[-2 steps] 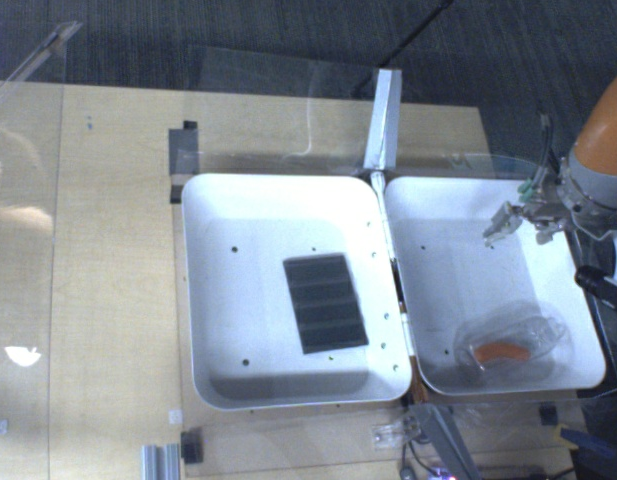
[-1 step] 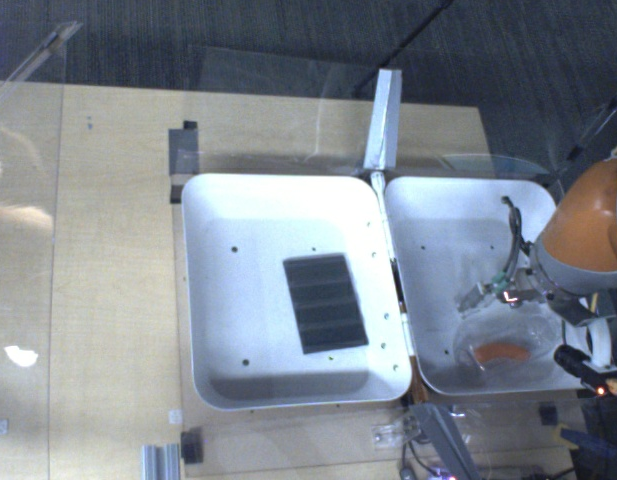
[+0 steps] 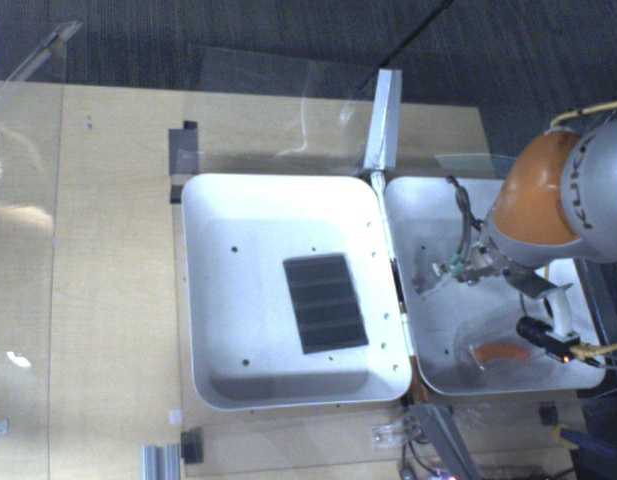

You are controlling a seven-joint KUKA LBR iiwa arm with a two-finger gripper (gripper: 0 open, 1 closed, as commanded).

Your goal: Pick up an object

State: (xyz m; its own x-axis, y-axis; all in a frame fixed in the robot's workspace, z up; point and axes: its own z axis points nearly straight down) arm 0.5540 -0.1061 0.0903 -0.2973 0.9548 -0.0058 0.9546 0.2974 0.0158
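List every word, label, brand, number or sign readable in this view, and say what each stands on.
"KU": dark letters on the grey arm beside its orange band, cut off at the view's right edge.
Dark ribbed pad in the left bin: no lettering.
Orange object in the right bin: too small and blurred to show any mark.

Light wooden tabletop (image 3: 108,298) carries two shallow white plastic bins: left bin (image 3: 213,258), right bin (image 3: 423,208), touching along a grey metal divider bar (image 3: 384,128).

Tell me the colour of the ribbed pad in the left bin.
Dark grey pad, camera view.
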